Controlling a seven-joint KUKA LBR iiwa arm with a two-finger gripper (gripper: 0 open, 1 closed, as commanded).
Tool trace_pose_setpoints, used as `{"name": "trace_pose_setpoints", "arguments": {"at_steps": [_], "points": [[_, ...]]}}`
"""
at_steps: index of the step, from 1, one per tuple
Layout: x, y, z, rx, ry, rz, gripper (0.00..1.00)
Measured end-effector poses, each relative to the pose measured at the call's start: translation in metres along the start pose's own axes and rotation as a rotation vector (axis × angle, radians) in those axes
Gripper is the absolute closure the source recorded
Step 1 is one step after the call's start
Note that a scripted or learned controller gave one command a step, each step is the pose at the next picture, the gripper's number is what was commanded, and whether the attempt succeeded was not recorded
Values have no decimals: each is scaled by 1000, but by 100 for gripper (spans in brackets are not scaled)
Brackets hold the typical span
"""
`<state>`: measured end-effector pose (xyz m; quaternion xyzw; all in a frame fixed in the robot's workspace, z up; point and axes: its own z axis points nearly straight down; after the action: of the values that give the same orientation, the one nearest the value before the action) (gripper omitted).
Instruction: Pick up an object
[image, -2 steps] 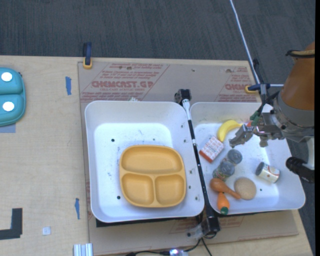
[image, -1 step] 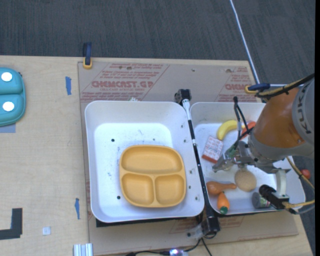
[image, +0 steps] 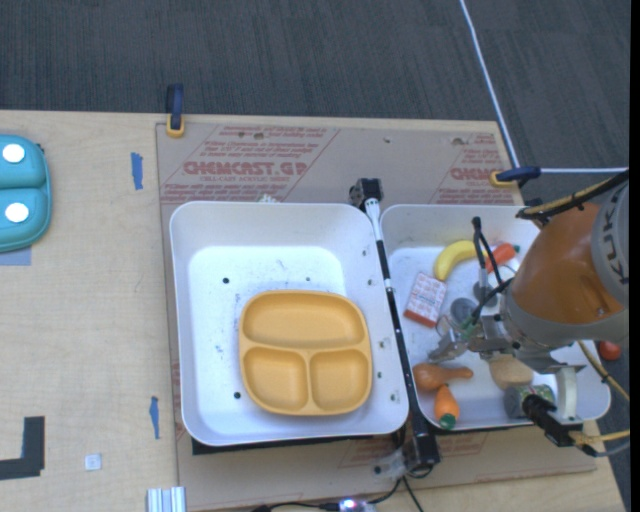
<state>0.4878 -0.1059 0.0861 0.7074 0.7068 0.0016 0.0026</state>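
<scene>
The right bin (image: 400, 240) holds several small items: a yellow banana (image: 455, 258), a red-and-white packet (image: 426, 297), a brown-orange oblong piece (image: 440, 376), a small carrot (image: 446, 405) and a beige lump (image: 512, 373). My gripper (image: 455, 345) hangs low over the middle of this bin, just above the brown-orange piece and right of the packet. The orange-banded wrist (image: 560, 280) covers the bin's right part. Nothing is plainly seen held.
The left bin (image: 190, 300) holds a yellow divided plate (image: 305, 350). A black divider bar (image: 385, 290) runs between the bins. A small grey round item (image: 462, 311) and an orange piece (image: 503, 253) lie near the gripper. A teal object (image: 20, 195) sits at the far left.
</scene>
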Motion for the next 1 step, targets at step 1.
{"name": "trace_pose_setpoints", "arguments": {"at_steps": [1], "points": [[6,-6,0,-1,1,0,0]]}}
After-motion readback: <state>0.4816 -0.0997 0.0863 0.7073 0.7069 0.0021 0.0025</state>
